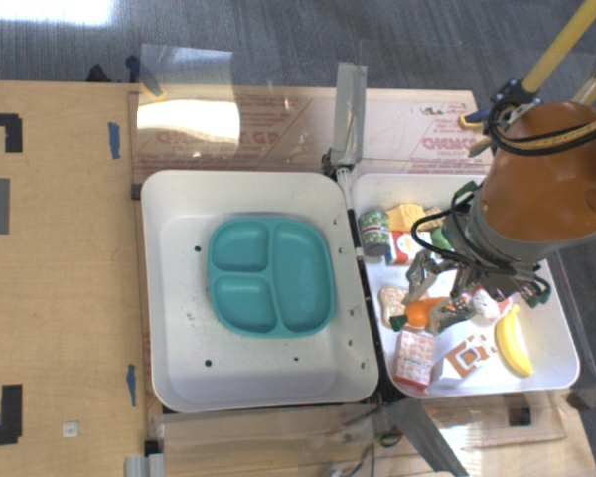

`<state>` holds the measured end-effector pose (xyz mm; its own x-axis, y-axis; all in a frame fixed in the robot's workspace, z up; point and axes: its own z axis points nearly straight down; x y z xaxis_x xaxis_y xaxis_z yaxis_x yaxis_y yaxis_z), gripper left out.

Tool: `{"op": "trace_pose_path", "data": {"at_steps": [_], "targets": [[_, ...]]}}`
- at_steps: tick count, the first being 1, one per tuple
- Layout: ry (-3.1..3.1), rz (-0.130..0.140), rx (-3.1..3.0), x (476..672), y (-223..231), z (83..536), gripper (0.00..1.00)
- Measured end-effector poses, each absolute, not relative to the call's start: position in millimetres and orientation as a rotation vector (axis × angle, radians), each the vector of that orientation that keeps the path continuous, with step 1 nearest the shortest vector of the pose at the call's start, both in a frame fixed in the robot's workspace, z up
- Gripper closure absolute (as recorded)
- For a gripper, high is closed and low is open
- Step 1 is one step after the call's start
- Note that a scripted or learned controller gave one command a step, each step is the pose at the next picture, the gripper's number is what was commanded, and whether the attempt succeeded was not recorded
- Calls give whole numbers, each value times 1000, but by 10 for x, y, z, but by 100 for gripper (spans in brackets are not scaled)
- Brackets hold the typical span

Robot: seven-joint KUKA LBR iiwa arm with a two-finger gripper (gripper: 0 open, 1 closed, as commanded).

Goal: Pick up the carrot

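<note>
Carrot (418, 315) crosswise (leafy end left)

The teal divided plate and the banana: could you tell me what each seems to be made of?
Teal plate: probably matte moulded plastic, given its uniform colour and soft rounded dividers. Banana: likely smooth plastic toy food, evenly yellow with a slight sheen, though real fruit cannot be excluded.

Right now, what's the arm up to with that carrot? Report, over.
Gripper low in right bin, over carrot. Grip unclear from here. Carrot crowded: carton below, banana to the right. Teal tray in left bin.
</note>
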<state>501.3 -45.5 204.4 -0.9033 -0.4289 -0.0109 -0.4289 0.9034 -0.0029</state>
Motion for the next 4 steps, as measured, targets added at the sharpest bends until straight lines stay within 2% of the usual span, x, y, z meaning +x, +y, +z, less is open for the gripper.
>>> {"op": "trace_pose_path", "data": {"at_steps": [1, 2, 3, 4], "targets": [[2873, -10, -1232, 5144, -1063, 1039, 100], [2874, -5, -1245, 5270, -669, 2293, 100], [2818, -9, -1366, 5013, -1074, 4305, 100], [2783, 9, -1460, 4999, -1624, 2315, 100]]}}
